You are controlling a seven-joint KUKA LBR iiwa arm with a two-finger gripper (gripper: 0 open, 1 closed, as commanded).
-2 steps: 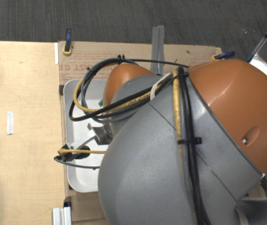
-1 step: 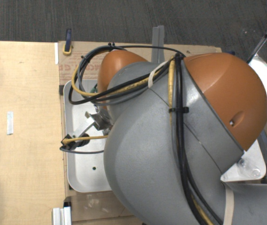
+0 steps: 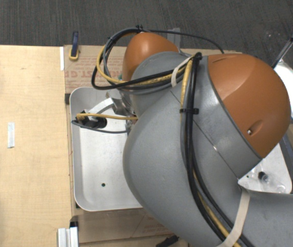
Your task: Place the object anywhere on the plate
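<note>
I see the arm (image 3: 198, 148) bent over the bin (image 3: 92, 184), no object or plate identifiable, so progress is unclear; claw state I cannot tell.

The arm (image 3: 198, 153) hides most of the white bin (image 3: 92, 189).

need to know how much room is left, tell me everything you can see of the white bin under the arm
The white bin is a shallow tray of smooth, glossy material with rounded corners and a raised rim. It lies flat on brown cardboard beside the pale wooden bench top. The grey arm covers its right part. A small dark speck sits on its bare floor.
</note>
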